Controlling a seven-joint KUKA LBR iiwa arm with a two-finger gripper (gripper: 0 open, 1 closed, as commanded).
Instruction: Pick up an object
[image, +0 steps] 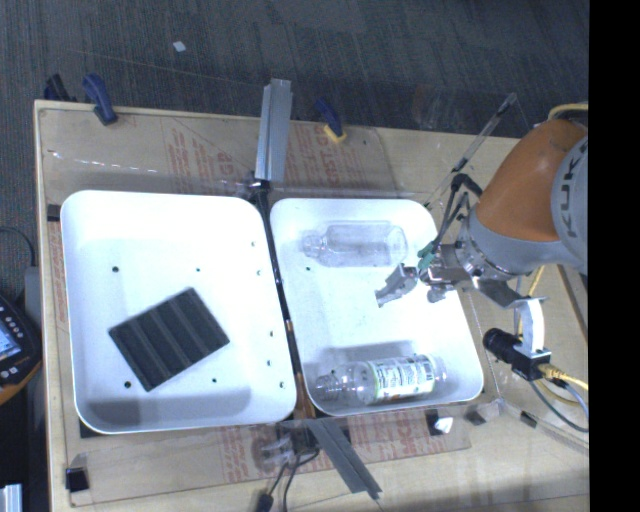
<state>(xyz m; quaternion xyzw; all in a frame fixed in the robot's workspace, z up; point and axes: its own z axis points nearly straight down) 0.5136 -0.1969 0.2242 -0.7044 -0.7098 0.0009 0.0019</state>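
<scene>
Nearest the camera, a clear plastic bottle with a printed label (385, 380) lies on its side along the near wall of the right bin (455, 310), its cap end toward the divide between the two bins. Beside it, the left bin (90, 230) holds a dark ribbed rectangular pad (168, 338), lying flat and turned at an angle in the near-left part of that bin. Farther in, over the middle right of the right bin, the jaws (395, 285) hang at the end of the grey arm (525, 210), which reaches in from the right with its orange band showing; whether they are open or closed cannot be made out, and nothing is seen between them. Beyond them, a second clear bottle without a label (355, 244) lies on its side near the far wall of the right bin, apart from the jaws. Both bins sit on the wooden worktop (150, 135).
</scene>
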